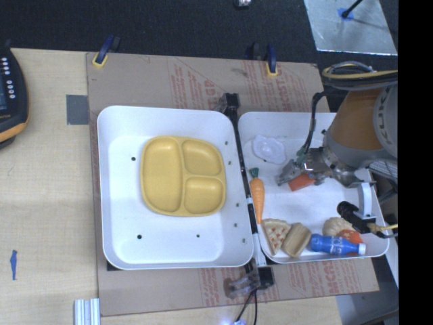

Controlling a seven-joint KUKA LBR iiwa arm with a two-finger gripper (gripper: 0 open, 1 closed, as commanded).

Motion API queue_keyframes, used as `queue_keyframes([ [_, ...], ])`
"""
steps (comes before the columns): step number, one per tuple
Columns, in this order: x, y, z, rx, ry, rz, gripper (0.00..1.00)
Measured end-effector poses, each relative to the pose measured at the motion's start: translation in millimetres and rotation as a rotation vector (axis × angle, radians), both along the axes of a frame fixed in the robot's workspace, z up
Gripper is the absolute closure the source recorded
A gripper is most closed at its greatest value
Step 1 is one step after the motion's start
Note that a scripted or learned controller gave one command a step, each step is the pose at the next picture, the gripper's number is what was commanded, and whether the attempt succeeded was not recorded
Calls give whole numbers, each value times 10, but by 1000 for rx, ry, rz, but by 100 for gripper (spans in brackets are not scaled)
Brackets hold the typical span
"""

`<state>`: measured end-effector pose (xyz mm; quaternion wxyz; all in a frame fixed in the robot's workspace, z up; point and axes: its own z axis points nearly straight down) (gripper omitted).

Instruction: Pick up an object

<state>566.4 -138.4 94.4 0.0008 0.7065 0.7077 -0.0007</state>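
The grey two-finger end effector hangs low in the right white bin, a small red-orange block at its tip; whether it grips, I cannot tell. The orange toy carrot, at nine o'clock, could get nudged. A shallow pinch may slip on lifting.

Both white bins smooth plastic, faint sheen. Yellow divided plate matt plastic. Bench top pale wood grain; brown cardboard sheet under bins, matt, printed. Blue bottle glossy plastic. Carrot smooth, slight shine
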Motion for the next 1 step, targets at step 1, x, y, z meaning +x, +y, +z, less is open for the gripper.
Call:
queue_keyframes([
  [1,-9,-4,77,1,4,0,100],
])
